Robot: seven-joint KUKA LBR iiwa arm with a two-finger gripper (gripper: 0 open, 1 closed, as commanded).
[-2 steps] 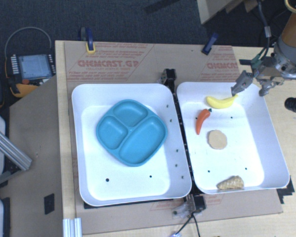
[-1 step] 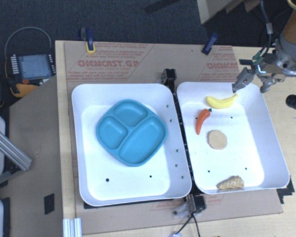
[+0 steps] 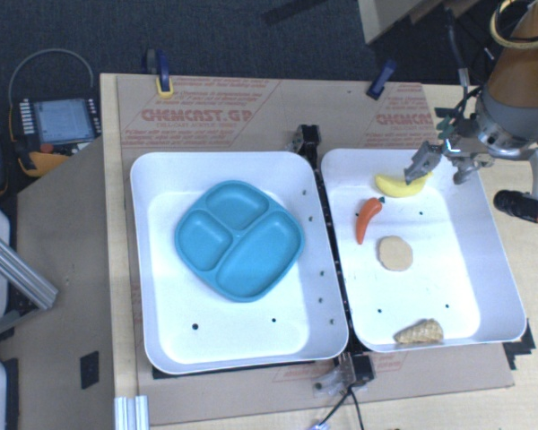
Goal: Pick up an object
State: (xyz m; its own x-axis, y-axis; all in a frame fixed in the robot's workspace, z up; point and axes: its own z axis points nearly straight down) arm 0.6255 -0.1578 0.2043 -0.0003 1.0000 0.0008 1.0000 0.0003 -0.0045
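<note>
The arm comes in from the right and hangs its gripper [image 3: 441, 161] over the far end of the right bin [image 3: 484, 267], the fingers spread apart with nothing between them. One finger [image 3: 423, 163] points down at the banana [image 3: 401, 184], its tip right at the fruit's upper end; the other sits off to the right, above bare bin floor. My guess is that the banana is the thing it means to take, since the open hand is poised just above and a little to the right of it, though the fingers don't straddle it yet, so the aim may want correcting before they close.

The pickable things are all in the right bin, and I count four: one yellow banana near the back wall, one red pepper [image 3: 367, 219] just in front of it and slightly left, one round tan cookie [image 3: 395, 253] near the middle, and one pale lumpy piece [image 3: 419, 331] by the front rim, too small for me to name. They lie apart from each other, which gives the fingers room to come down around any one.

The left bin [image 3: 152, 240] holds one blue divided plate [image 3: 239, 240], lying flat and turned at an angle; I count three compartments. The two bins sit side by side, rims almost touching.
</note>
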